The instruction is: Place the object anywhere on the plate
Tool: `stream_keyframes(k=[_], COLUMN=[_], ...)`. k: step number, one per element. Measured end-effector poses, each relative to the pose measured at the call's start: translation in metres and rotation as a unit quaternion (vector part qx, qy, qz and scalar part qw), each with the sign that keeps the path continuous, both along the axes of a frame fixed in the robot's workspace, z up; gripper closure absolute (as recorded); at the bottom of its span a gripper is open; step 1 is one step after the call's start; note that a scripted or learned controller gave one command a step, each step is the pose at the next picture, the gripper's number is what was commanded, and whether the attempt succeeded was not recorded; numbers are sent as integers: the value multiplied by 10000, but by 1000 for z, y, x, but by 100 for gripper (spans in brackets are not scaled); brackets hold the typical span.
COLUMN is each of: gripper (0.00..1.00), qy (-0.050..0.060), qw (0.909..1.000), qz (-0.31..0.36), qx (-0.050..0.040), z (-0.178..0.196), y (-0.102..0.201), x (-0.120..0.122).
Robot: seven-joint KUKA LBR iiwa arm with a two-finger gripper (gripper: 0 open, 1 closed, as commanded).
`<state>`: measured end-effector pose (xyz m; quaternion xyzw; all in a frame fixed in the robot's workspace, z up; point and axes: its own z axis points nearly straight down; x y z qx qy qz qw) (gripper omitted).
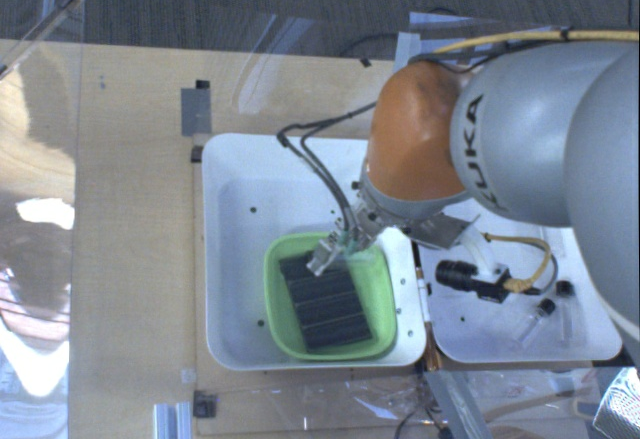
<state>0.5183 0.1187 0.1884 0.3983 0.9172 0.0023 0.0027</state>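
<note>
At the near edge, the pale wooden worktop (130, 227) carried two shallow white bins side by side. The left white bin (225, 257) held a green rounded-square plate (276, 312) towards its near right corner, with the plate's right rim close to the bin's right wall.

The dark grey ribbed rectangular slab (328, 307) lay flat on that plate and well inside its rim. Its long axis ran at a slant, from the near right of the plate up to the far left. Green showed all round the slab, wider on the right than on the left.

Just beyond, the tool (328, 257) sat over the slab's far end, touching it or very nearly so. The rest of the slab stretched from the tool towards the near right. Whether the tool was spread, pressed together or pinching the slab could not be made out, since the wrist hid that spot.

By this reading the slab was already on the plate, so the coming move probably called for a straight lift clear. The far left of the left bin lay bare and gave room.

Farther back, the grey arm with its orange band (420, 137) came in from the right over the right white bin (590, 332).
</note>
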Motion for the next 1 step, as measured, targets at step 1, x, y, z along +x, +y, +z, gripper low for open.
stream_keyframes(k=[1], gripper=[100], qy=[-38], qw=[10000], qz=[3], qx=[15], z=[11], y=[1], x=[2])
